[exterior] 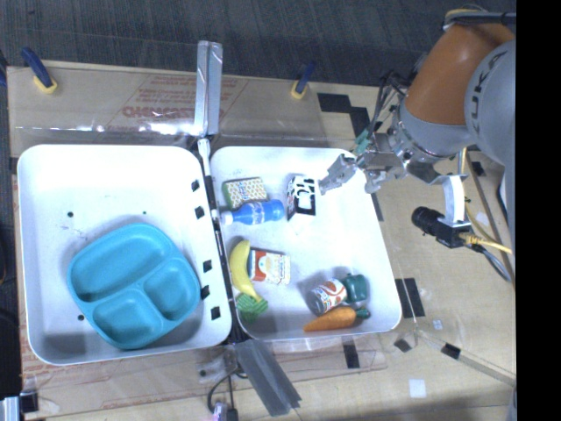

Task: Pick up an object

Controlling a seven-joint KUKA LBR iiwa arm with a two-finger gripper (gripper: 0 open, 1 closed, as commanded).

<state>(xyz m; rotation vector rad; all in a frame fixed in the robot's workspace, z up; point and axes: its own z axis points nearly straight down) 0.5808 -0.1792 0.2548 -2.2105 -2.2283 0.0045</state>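
Camera view: banana [239, 270] lengthwise along divider [209, 226].

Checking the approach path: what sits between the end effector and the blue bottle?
In the camera view, the black-and-white packet lies between the end effector and the blue bottle, right beside the bottle's end.

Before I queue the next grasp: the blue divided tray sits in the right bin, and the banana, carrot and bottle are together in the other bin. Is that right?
Not quite. The camera view shows the blue divided tray in the left bin, not the right. The rest holds: the banana, carrot and bottle lie together in the other bin, the right one.
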